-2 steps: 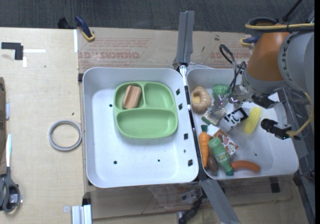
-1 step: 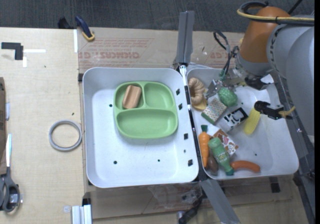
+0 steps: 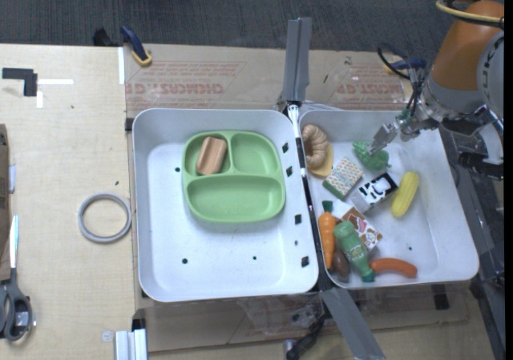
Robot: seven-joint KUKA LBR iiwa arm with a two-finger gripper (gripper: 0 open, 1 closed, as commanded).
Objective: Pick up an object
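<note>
Out on the bench (image 3: 64, 150) lies a tape ring (image 3: 104, 216); the left bin (image 3: 152, 214) carries a green divided plate (image 3: 235, 176) with a bread roll (image 3: 211, 155) in its upper-left compartment; over in the right bin (image 3: 449, 222), a doughnut (image 3: 314, 145), a carrot (image 3: 327, 232), a green bottle (image 3: 353, 249), a sausage (image 3: 393, 268) and a corn cob (image 3: 404, 193); the tool (image 3: 383, 139) hangs just above a green toy (image 3: 372, 155), how far open I cannot tell

Robot lab: bench-mounted bins (image 3: 152, 214), toy food (image 3: 403, 193)
</note>
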